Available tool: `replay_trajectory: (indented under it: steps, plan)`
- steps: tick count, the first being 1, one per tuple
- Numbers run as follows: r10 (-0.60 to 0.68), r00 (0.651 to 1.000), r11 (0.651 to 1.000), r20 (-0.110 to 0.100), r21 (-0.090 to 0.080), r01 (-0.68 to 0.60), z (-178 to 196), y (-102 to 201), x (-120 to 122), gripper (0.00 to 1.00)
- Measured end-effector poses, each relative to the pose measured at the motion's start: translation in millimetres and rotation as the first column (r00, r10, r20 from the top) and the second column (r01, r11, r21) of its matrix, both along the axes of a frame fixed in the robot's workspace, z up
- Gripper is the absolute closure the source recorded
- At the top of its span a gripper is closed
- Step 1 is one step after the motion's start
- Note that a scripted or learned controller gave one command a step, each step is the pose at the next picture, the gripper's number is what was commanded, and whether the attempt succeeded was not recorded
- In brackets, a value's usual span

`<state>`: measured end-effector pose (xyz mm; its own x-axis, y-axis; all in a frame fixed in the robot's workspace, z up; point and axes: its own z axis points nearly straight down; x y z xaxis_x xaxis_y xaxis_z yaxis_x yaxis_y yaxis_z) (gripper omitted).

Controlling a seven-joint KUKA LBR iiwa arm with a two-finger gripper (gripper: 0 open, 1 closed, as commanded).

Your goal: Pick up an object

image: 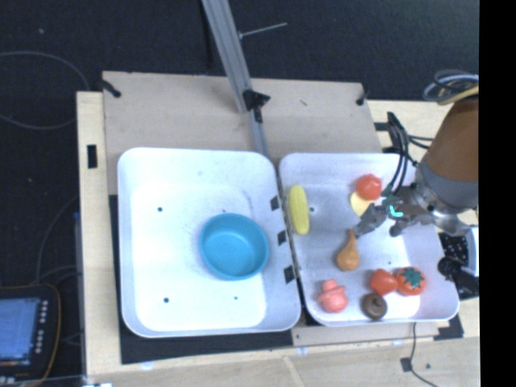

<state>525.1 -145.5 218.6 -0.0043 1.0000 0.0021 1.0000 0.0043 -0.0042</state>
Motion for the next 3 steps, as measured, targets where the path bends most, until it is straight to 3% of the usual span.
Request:
replay_trajectory:
  steps: [1,3]
  plan:
    - [0.0,1.0,1.0,0.005,-0.001,0.0,2,0,1,0.0]
    - [-0.006,1.0,1.0,-0.001,-0.003,0.006,-88,5,-1,0.0]
